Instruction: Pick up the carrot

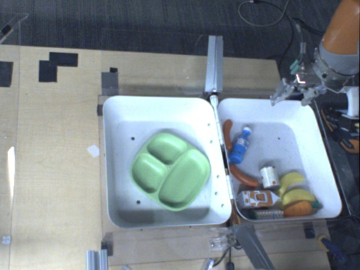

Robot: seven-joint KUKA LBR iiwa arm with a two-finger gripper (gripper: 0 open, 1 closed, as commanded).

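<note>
The carrot (297, 208), orange with a small green end, lies in the front right corner of the right bin (315, 131), tucked against two yellow bananas (293, 187). My gripper (292, 97) hangs over the bin's back rim, far behind the carrot. Its fingers are spread open and hold nothing. The grey arm with its orange band comes in from the upper right.
The right bin also holds a blue bottle (240, 145), two reddish sausages (243, 176), a small can (269, 176) and a brown carton (260, 199) beside the carrot. In the left bin (118, 128) lies a green divided plate (171, 170). A metal post (214, 61) stands between the bins.
</note>
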